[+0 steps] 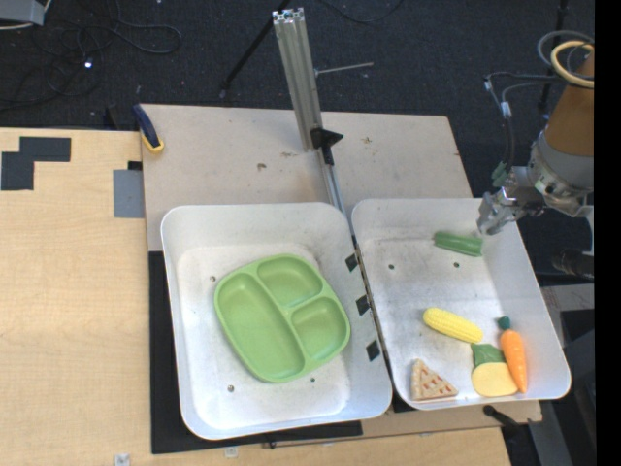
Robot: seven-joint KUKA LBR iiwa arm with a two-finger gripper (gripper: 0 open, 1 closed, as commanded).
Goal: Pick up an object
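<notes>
The gripper (492, 214) hangs over the far right rim of the right bin (437, 289), and whether its jaws are parted or closed cannot be told at this angle; nothing is visibly held. Just beside the jaws, toward the bin's middle, lies a small green toy vegetable (457, 245), likely a pea pod or bean, flat on the floor. It is the closest candidate. It looks like light, rigid plastic, smooth and somewhat slippery, thin enough that the jaws would need to reach almost to the floor and pinch across its narrow width near the middle.

Farther from the jaws, toward the near edge, sit a corn cob (452, 325), a carrot (514, 358), a yellow-and-green wedge (492, 373) touching the carrot, and a triangular slice (431, 382).

The bin floor is hard, white and scuffed, with sloping walls; the pod lies clear of the others. The left bin (194, 250) holds a green divided plate (281, 316).
</notes>
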